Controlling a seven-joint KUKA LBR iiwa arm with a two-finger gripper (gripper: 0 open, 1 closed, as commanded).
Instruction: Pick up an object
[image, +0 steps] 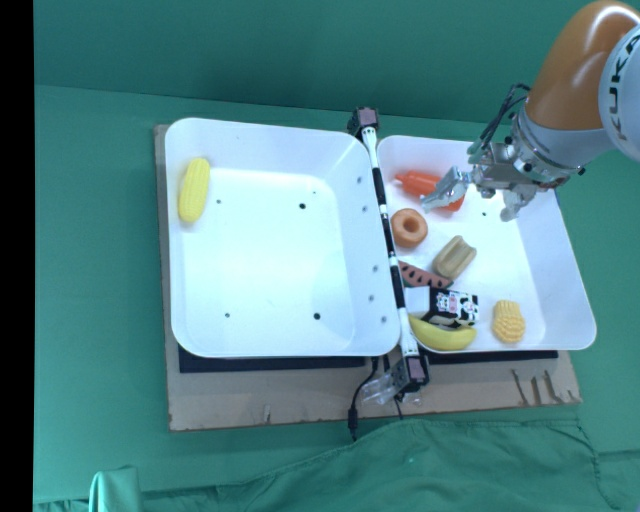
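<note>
Right bin (560, 300) crowded: orange carrot (420, 182) at the top, a brown doughnut (408, 228) below it, a tan bread roll (453, 256) at 4 o'clock from the doughnut, a reddish sausage (422, 275) along the divider side, a black-and-white cow-print carton (456, 305), a yellow banana (442, 335) at the bin's near edge, and a small yellow corn piece (508, 321) at 3 o'clock from the banana. Left bin (260, 340) holds one yellow corn cob (194, 189), upright against its far-left wall. A black-and-white rod (385, 230) runs between the two bins. Bins sit on a brown board (260, 405) on a table (90, 300) draped in green cloth; green backdrop behind. Arm enters from 2 o'clock. The hand (478, 195) hangs over the upper part of the right bin, fingers spread apart, nothing between them. One finger (443, 190) overlaps the carrot's right end; contact cannot be judged. The doughnut lies at 8 o'clock from the hand, the roll near 6 o'clock.
</note>
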